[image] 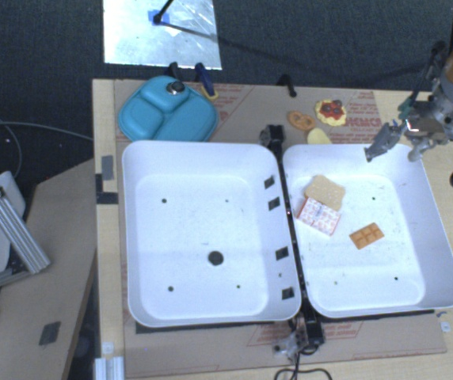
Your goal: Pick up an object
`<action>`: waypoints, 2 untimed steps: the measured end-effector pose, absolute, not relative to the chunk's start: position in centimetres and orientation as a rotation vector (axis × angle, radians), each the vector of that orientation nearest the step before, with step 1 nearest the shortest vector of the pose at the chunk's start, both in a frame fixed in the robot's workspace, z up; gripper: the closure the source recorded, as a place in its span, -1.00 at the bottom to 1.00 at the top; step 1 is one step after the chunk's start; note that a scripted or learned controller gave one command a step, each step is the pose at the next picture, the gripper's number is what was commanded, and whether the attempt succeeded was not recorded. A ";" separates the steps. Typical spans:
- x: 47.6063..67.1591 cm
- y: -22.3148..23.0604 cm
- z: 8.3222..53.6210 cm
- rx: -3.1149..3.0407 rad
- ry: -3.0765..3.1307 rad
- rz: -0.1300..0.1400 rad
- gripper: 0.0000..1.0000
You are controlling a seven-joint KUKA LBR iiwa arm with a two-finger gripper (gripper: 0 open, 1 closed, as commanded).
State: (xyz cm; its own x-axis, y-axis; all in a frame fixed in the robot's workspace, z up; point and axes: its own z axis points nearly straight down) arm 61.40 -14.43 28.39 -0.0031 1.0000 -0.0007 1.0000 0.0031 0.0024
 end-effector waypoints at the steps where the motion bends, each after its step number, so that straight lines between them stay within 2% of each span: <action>1: 53.0 -20.9 25.3 2.231 2.215 -0.007 -1.00; 2: 48.4 -20.7 18.3 2.228 2.224 -0.005 -1.00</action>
